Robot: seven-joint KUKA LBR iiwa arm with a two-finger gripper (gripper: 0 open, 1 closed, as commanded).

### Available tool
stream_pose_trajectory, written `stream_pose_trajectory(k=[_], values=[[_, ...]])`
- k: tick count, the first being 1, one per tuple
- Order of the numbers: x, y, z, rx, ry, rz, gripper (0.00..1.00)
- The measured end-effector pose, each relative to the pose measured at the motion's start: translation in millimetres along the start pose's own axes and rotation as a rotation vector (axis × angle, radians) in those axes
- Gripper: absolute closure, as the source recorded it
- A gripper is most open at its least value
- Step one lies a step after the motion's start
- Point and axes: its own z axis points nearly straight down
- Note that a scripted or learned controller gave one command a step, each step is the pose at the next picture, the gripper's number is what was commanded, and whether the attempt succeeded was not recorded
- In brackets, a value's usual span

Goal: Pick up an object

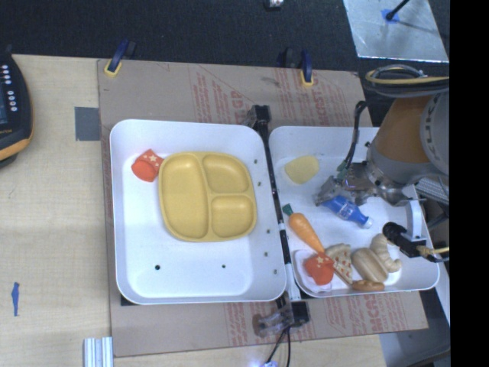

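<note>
**Arm low over the right bin, grip unreadable**

On the left, the shallow white left bin (137, 281) held a smooth yellow three-compartment plastic tray (206, 196), with a small red strawberry-shaped toy (145, 166) touching its upper left corner; bare floor ran along the near side. Across the divider, the white right bin (428, 281) carried a pale yellow rounded lump (302, 169), a tapered orange carrot toy (306, 234), and crowded red and tan food pieces (351, 264) in the near corner. The gripper (342, 189) sat over a blue bottle-shaped toy (345, 208), and I could not tell its grip state. The grey-and-orange arm (409, 140) was cut off at right.
</note>
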Motion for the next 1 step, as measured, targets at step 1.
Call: stream_pose_trajectory(k=[1], values=[[53.0,65.3,-17.4,-0.009,-0.001,-0.006,0.00]])
